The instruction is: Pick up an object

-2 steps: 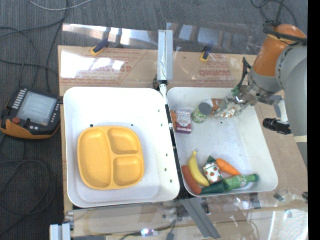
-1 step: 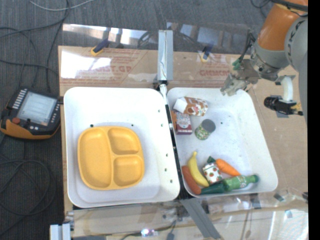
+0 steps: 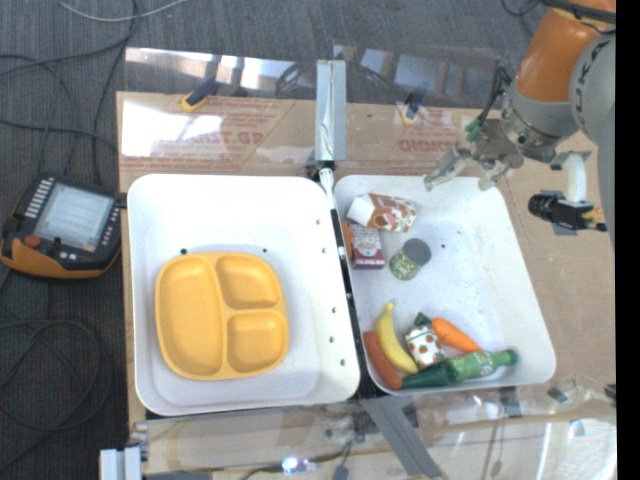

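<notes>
Camera view: claw hangs splayed above right bin's far rim.

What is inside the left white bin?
The left white bin holds one thing: a yellow plastic tray with three compartments, lying flat toward the bin's front. Nothing sits in its compartments. Whatever bin floor lies beneath the tray is covered.

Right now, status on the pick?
Gripper open, nothing between fingers, above right bin's far rim. Banana, carrot, green bottle clustered at near edge, untouched. Path into bin unobstructed.
</notes>
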